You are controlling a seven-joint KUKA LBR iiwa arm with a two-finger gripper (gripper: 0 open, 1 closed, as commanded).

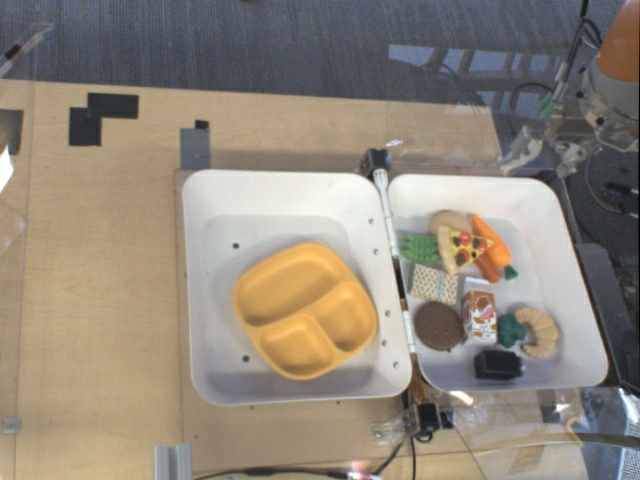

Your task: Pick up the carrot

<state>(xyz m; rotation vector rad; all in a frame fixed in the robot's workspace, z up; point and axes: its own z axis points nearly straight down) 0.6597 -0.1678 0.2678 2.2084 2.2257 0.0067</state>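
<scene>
The bench (90,298) is light wood, and some black squares are stuck on it at the far left. Behind the bench is a grey carpet floor (300,28). Two shallow white bins sit side by side and touch along the middle edge.

The arm (612,68) comes in at the top right corner, outside the bins. Its gripper (545,143) hangs over the bench just beyond the far right corner of the right bin (560,218). The picture is too unclear there, so I cannot tell the state of the gripper.

The left bin (210,268) holds one yellow tray (305,311) with three compartments, far from the gripper.

The right bin holds nine small things. One carrot (490,248), orange with a green end, lies nearest to the gripper, a little below it and toward the bin's middle, apart from it. One pizza slice (462,248) touches the carrot on the side away from the arm. Next to the pizza there is one green piece (418,246) and one patterned packet (433,283). Further from the gripper are one brown round cookie (438,325), one small carton (479,316), one green vegetable (512,328), one croissant (540,331) and one black block (497,365).
</scene>
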